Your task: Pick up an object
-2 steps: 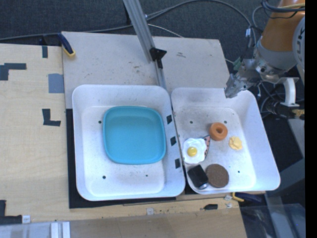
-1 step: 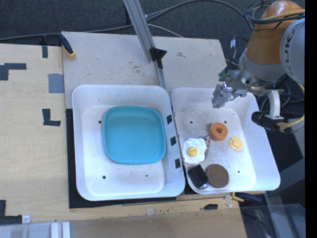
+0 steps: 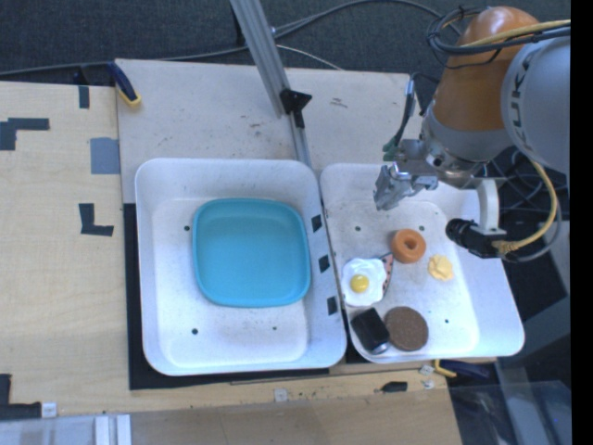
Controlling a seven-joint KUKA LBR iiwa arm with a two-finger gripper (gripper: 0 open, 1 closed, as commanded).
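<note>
Likely a lab: taped bench (image 3: 56, 248), cables (image 3: 352, 12).

Reaching in from the right side of the camera view — grey arm (image 3: 542, 82) bulky at the upper right, orange band (image 3: 477, 72) above the wrist. Wrist bent downward and leftward, ending in the gripper (image 3: 389, 193), pointed down and to the left. Metallic fingers (image 3: 384, 191) close together, too small and blurred to judge open or closed — nothing seen between them. Black and yellow cables looped alongside the wrist.
</note>
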